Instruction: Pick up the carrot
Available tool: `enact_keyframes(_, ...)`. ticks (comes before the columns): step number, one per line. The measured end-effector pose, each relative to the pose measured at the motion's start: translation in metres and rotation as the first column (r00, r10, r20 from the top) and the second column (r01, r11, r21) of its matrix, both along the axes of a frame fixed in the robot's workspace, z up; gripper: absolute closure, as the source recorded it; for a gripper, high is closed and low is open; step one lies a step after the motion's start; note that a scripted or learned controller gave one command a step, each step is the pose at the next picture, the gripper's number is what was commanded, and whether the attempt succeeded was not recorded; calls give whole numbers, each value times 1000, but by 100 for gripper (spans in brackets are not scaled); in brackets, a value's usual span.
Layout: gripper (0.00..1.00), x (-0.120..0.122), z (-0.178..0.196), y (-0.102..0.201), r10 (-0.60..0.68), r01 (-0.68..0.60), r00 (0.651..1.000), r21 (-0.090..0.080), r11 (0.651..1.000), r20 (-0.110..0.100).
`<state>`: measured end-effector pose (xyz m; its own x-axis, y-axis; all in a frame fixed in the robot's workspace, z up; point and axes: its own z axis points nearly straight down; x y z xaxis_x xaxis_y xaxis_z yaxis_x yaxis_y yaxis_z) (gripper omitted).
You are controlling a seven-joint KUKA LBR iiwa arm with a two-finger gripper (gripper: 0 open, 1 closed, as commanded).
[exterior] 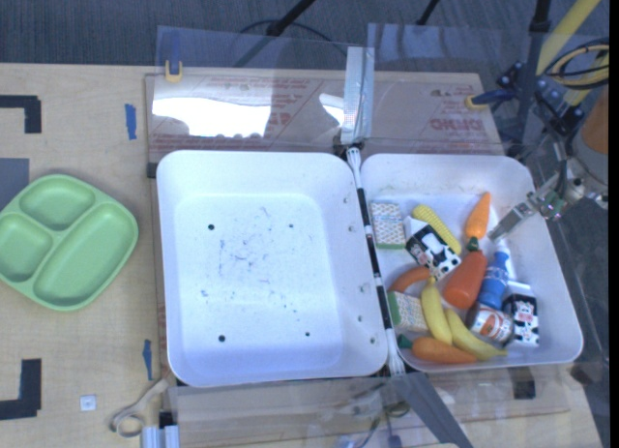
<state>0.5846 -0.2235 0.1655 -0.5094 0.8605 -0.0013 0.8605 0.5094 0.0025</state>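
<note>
A wooden bench (77, 117) holds two white bins (261, 233), one green plate (63, 240). The gripper (527, 209) hovers beside one carrot (478, 214); grip unclear.

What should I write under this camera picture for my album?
Robot gripper hovers by a carrot in the toy-filled right bin.

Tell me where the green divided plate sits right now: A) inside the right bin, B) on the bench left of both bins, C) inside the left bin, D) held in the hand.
B: the green divided plate lies flat on the wooden bench, apart from the left bin, at the far left of the camera view.
</note>
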Motion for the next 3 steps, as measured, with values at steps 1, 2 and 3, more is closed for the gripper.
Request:
enact_keyframes(1,0,63,-76,25,29,-29,1000,-2,1000,4)
enact_keyframes(2,100,64,-65,25,29,-29,1000,-2,1000,11)
enact_keyframes(3,100,75,34,77,-100,100,995,0,995,2)
